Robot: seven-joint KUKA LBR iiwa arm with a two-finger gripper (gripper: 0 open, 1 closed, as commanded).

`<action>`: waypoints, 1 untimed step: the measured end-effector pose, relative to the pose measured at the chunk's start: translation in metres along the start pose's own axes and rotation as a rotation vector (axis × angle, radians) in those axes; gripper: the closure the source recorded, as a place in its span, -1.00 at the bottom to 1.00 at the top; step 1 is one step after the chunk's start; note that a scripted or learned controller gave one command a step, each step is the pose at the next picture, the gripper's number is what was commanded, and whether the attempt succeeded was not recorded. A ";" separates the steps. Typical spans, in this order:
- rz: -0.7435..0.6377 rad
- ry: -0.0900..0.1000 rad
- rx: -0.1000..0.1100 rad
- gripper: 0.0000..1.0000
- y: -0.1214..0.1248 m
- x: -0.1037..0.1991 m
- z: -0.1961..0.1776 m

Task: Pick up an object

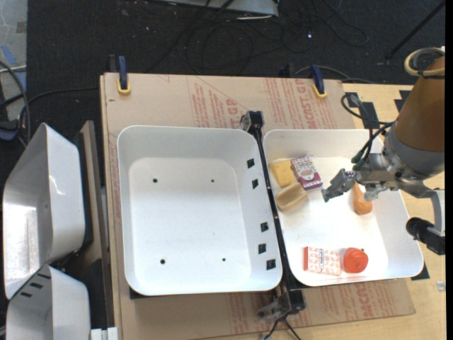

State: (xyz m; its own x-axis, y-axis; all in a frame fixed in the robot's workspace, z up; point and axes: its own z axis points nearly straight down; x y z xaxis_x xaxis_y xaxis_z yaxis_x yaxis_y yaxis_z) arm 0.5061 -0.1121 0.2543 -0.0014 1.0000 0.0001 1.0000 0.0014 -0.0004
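Pick not yet made: gripper (341,185) low over right bin (407,264), finger state indeterminable, nothing visibly held; candidate carton (306,172) just left, orange piece (363,204) just right.

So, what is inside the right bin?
The right bin holds a purple carton, two yellow sponges, a red-white box, a red ball and an orange object, partly covered by the gripper.

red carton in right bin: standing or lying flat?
Lying flat. The red carton shows its broad printed face upward on the right bin floor, beside a red ball.
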 end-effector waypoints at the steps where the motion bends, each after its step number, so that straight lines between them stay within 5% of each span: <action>1: 0.002 -0.001 0.002 -1.00 0.035 0.003 0.170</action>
State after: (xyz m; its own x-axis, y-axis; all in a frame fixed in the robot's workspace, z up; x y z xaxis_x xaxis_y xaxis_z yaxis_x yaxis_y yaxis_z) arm 0.5411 -0.1093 0.0847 0.0003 1.0000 -0.0007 1.0000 -0.0003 -0.0028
